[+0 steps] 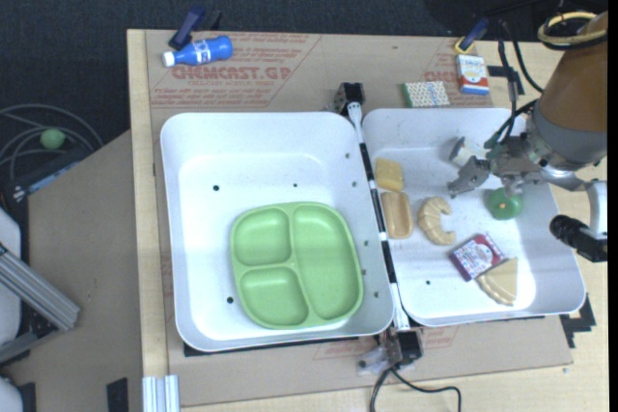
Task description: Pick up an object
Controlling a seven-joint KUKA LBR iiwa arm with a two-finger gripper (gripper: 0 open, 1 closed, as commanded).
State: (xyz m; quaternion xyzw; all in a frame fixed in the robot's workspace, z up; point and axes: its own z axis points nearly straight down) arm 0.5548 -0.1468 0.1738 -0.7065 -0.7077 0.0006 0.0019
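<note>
Camera view: two shallow white bins were seen side by side on the bench. The left bin (193, 150) was occupied by a green divided plate (294, 265) lying flat toward its near side. The right bin (415, 125) was reached into by the grey arm (570, 125) from the right.

The gripper (462, 167) was seen low over the far middle of the right bin, its two fingers spread apart, with nothing gripped between them. A small green round object (503, 204) was found just beside the gripper, under the wrist, on the bin floor.

Several other pieces were spread across the same bin. Two tan pieces (390, 175) were lined up against the left wall, one behind the other. A pale croissant-shaped piece (436, 219) was placed near the middle, a red packet (478, 256) nearer the front, and a tan wedge (502, 283) just beside the packet at the front right.

On the bench behind the bins, a blue bottle (198, 50) was laid on its side at the far left, and two small boxes (427, 94) were set near the far right.
</note>
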